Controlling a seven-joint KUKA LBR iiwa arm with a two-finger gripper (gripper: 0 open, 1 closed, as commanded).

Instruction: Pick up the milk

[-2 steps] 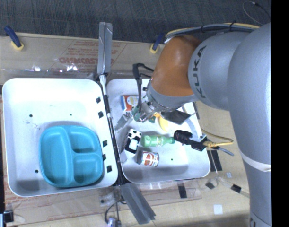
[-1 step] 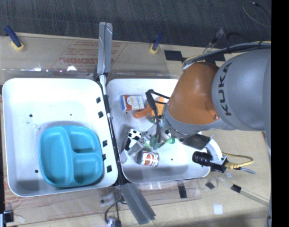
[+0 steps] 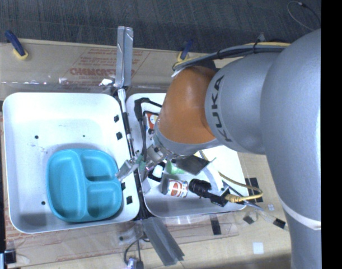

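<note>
Reaching into the right bin [image 3: 159, 206] for the milk, I cannot tell how open my tool [image 3: 138, 164] is. A red-and-white can [image 3: 175, 188] lies just beside it.

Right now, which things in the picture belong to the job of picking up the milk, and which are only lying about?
For the job: gripper, over the wall between the bins; red-and-white container in the right bin, possibly the milk, label unreadable.
Lying about: blue divided tray in the left bin; small green thing in the right bin.
</note>
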